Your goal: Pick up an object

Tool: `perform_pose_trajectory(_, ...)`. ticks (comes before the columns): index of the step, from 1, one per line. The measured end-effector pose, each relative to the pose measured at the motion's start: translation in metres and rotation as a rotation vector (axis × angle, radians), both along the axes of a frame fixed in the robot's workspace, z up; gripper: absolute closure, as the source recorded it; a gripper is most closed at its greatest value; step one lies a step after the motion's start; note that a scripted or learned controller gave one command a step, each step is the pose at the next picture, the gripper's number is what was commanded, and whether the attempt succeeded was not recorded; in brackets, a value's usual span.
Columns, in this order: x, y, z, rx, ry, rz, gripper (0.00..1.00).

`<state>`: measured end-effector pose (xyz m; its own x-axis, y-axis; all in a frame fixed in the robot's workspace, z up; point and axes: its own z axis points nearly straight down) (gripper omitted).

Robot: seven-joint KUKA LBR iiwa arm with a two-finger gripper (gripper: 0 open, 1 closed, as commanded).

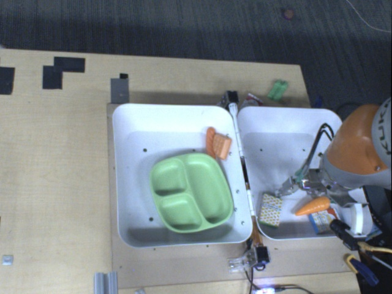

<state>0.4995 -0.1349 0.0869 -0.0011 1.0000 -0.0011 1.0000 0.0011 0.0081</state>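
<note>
In the right bin (275, 139), an orange carrot-shaped toy (313, 206) lies at about five o'clock, with a patterned square packet (271, 209) just to its nine o'clock side. The carrot looks light, stiff and smooth, so I would pinch it across its thick middle. The hand (294, 185) hangs just above both; whether it is spread or pressed together I cannot tell, since the arm's orange band (358, 146) covers much of it. A blue item (318, 222) under the carrot is hard to make out.

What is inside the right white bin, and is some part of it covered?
The right bin holds a patterned packet, an orange carrot-like piece and a blue item. The arm covers its right part.
</note>
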Motion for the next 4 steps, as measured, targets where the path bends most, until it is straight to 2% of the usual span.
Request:
perform_pose_trajectory(1, -0.009, 0.048, 0.0, -0.002, -0.005, 0.001, 0.0)
perform_pose_trajectory(2, 0.05, 0.051, 0.0, 0.0, -0.002, 0.003, 0.0)
perform_pose_trajectory(3, -0.01, 0.051, 0.0, -0.001, -0.003, 0.0, 0.0)
perform_pose_trajectory(4, -0.008, 0.052, 0.012, -0.002, -0.009, 0.001, 1.0)
